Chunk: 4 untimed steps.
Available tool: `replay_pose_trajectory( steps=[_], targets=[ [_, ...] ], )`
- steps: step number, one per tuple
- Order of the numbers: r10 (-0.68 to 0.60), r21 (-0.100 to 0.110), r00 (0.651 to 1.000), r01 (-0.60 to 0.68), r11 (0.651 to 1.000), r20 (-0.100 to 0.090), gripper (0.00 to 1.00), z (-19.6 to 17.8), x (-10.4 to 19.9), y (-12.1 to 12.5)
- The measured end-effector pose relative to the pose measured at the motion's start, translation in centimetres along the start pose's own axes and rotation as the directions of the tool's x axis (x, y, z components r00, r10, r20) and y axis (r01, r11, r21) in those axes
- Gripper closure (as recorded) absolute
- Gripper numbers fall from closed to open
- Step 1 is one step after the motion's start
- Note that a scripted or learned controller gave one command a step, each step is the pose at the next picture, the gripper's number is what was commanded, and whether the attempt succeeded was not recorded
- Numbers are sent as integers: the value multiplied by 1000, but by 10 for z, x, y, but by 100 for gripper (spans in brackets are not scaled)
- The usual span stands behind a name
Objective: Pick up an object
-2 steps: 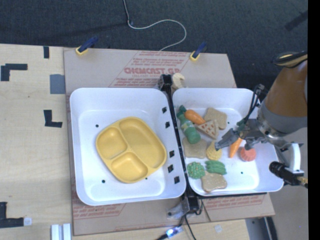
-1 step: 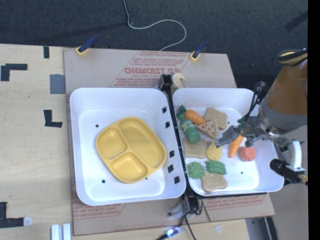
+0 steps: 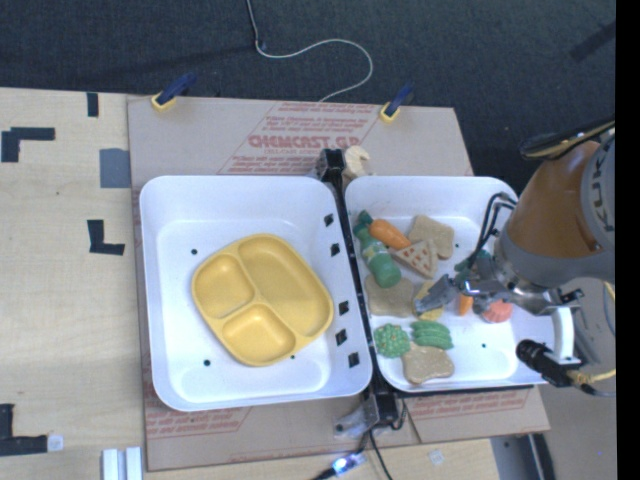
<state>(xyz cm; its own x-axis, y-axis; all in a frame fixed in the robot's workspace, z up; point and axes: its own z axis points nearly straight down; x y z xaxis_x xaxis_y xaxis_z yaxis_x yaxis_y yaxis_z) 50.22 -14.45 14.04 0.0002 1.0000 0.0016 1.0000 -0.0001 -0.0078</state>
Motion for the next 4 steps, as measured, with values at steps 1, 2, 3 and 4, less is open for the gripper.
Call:
replay_pose_trajectory(
  steps=[1, 2, 3, 4],
  targets=[
    [-1, -1, 1000, 1, 1000, 0, 0, 54, 1, -1],
    [-1, -3, 1000, 1, 1000, 0, 100, 41, 1, -1],
    [-1, -10, 1000, 1, 1000, 3, 100, -8, -4, 8],
    [-1, -10, 1000, 1, 1000, 3, 100, -56, -12, 12]
  ],
)
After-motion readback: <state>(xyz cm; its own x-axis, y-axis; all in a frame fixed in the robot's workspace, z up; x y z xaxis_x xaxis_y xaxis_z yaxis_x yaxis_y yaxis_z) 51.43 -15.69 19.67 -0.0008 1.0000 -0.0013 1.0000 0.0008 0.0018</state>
